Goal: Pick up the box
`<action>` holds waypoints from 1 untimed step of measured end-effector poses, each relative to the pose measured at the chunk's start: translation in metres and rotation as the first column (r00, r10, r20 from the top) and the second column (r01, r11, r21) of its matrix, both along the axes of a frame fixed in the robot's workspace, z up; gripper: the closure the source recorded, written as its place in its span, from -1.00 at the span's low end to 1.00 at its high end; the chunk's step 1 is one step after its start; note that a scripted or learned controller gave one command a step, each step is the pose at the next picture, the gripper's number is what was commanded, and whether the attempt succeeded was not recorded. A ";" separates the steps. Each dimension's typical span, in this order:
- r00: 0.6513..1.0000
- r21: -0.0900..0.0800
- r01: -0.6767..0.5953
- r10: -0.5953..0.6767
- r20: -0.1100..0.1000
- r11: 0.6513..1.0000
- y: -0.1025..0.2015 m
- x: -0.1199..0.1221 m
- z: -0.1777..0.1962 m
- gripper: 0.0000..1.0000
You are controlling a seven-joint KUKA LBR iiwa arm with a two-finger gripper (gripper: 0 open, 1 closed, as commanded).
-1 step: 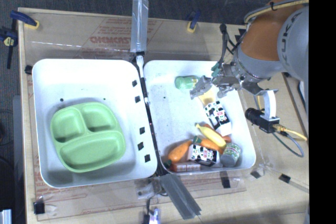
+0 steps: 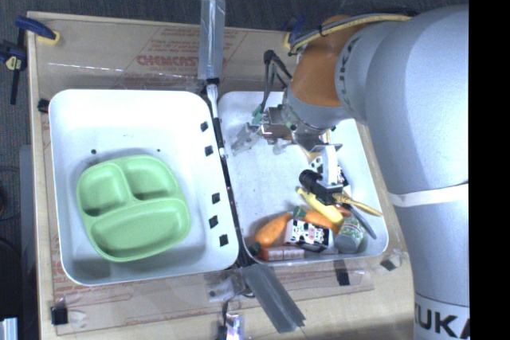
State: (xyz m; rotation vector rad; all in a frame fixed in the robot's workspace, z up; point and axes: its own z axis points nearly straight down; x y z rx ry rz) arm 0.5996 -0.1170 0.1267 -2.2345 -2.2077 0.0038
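The box, small with black-and-white print, lies among clutter at the near end of the right bin. An orange carrot-like piece touches its left side and a brown bar lies just in front of it. My gripper hangs low over the far left part of the right bin, close to the divider wall. It is well apart from the box, up and to the left of it. Nothing shows in the gripper.
A green divided plate lies in the left bin. A grey-green can and an orange piece crowd the box's right side. The grey arm covers the right bin's right edge.
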 end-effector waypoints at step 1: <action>0.967 0.002 0.256 -0.256 -0.004 0.967 -0.040 -0.028 -0.036 -1.00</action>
